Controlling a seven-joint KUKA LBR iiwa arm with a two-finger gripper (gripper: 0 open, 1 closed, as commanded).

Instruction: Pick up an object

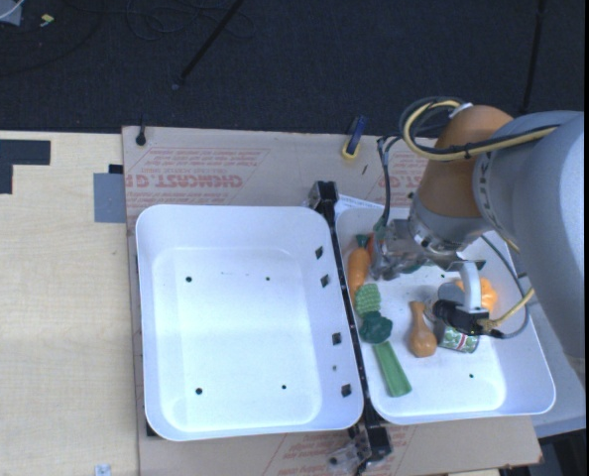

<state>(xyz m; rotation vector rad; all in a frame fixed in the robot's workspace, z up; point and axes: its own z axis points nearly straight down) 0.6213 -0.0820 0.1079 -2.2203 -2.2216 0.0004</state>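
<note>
Objects crowd right bin (532,395): green stick (391,368) nearest, then green brush (374,323), tan gourd (420,331), small can (460,341), orange carrot (358,266). Orange ball (485,294) half hidden behind cable. Gripper (399,258) low over bin's far left part beside carrot, tips blurred. Arm (473,172) bends in from right, covers bin's far corner. Left bin (161,315) alongside.

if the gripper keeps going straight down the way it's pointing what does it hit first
Probably the orange carrot-like toy at the right bin's left wall, beneath the gripper; depth is unclear, so it may meet the bin floor beside it.
</note>
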